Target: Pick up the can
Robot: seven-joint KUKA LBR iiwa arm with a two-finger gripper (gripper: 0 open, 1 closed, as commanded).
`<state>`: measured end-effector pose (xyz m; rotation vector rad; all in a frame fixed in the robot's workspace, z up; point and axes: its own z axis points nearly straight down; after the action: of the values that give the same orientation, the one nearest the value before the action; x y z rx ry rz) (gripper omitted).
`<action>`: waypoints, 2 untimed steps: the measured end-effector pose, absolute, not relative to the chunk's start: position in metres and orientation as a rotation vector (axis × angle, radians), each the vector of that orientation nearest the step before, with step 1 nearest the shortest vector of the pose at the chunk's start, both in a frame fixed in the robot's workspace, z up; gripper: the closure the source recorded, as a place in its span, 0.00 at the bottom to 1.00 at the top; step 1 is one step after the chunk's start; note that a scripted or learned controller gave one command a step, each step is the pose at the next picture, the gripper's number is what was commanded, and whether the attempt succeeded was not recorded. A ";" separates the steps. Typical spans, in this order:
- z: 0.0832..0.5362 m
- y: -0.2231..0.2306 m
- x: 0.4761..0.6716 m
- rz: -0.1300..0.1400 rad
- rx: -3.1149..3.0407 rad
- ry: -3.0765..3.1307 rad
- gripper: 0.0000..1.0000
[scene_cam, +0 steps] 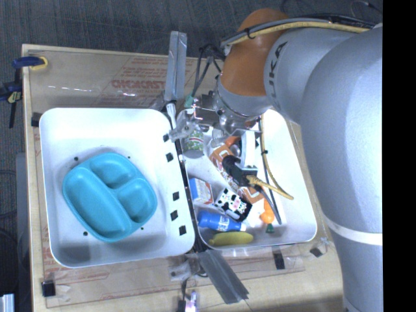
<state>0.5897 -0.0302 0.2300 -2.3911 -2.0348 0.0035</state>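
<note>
The can [193,145] looks like a small round green and silver thing at the upper left of the right bin [294,155], close to the divider between the bins. My gripper [188,126] hangs right over it, at the end of the grey arm with its orange band [250,57]. The wrist hides most of the can. I cannot see whether the can is between the gripper's parts or just below them.
The left bin [52,135] holds a blue compartment plate [109,195]. Clutter fills the right bin: a blue tube [221,223], a yellow-green fruit [232,238], a black and white spotted box [232,203], an orange piece [266,214] and a blue and white carton [201,190].
</note>
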 end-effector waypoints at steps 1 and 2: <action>0.190 -0.053 0.625 0.006 -2.369 -2.060 0.00; 0.144 -0.077 0.629 -0.029 -2.399 -2.034 0.00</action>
<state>0.6291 -0.0769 0.1445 -2.3988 -2.0343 -0.0292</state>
